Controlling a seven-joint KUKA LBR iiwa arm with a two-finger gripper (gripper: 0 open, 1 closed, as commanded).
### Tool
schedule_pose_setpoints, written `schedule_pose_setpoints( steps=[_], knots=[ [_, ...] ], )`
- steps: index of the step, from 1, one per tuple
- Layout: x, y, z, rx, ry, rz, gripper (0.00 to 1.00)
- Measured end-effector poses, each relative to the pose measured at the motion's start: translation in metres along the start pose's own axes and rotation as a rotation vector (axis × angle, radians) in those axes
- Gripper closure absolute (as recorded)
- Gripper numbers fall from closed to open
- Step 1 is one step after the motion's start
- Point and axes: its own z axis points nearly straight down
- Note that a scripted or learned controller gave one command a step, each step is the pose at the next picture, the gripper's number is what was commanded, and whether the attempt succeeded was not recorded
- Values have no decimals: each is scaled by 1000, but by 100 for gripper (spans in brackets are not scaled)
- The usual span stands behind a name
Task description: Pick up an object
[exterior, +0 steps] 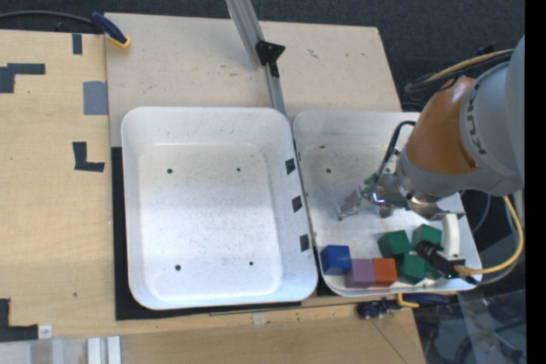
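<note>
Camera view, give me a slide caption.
Arm's claw hovers in the right bin above blue, purple, orange and green blocks.

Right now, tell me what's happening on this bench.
A grey KUKA arm with an orange band reaches in from the right over the right bin, trying to pick up an object. Its gripper hangs above the bin's bare middle with nothing visible between its fingers. The objects sit bunched along that bin's near edge: a blue block, a purple block, an orange block and several green blocks. The left bin sits alongside.
</note>
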Motion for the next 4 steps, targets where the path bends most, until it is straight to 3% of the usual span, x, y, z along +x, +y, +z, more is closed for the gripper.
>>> schedule_pose_setpoints(
  steps=[1,3,4],
  knots=[
    [1,1,-13,-3,1,-2,100],
    [10,1,-131,-13,-2,-1,100],
    [10,1,-106,-4,-2,0,100]
  ],
)
